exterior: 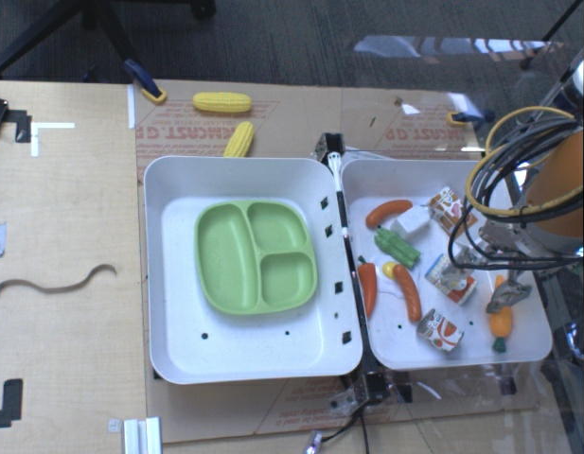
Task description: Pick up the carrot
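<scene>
Two white bins sit on the bench (64, 216). Over the right bin (462, 353), the tool (507, 298) hangs just above the carrot (501, 324). Whether it is open or closed I cannot tell.

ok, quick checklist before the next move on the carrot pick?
1. Target found: small orange carrot with a green top lies near the front right corner of the right white bin: ok.
2. Alignment: gripper sits just over the carrot's far end: ok.
3. Carrot in grasp: cannot tell.
4. Neighbours: small red-and-white carton lies view-left of the carrot, apart from it: ok.
5. Wall room: the carrot lies close to the bin's front rim: not ok.
6. Cables: yellow and black cable loops hang by the wrist; snag risk: cannot tell.
</scene>
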Tool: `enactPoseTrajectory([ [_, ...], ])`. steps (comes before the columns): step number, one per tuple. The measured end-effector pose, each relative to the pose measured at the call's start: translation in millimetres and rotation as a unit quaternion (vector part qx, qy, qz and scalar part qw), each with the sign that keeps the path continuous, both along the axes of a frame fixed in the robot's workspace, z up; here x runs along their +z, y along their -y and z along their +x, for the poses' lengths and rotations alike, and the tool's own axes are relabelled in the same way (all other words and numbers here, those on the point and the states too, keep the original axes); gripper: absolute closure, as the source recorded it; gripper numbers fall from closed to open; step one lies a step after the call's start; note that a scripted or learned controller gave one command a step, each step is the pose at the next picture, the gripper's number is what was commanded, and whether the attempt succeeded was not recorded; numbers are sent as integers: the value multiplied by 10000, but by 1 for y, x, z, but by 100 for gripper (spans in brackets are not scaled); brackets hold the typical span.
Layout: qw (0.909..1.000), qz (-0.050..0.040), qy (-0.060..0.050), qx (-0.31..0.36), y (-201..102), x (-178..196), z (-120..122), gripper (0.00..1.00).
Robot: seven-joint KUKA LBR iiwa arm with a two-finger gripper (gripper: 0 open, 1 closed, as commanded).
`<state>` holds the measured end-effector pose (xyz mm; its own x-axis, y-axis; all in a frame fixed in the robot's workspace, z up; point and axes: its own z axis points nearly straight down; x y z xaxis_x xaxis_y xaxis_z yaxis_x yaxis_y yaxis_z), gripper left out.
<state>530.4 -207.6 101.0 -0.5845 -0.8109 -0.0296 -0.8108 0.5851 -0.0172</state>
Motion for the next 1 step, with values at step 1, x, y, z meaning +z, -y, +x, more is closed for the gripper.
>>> enactPoseTrajectory([
  [1,10000,-32,5,-22,3,11,1,100],
])
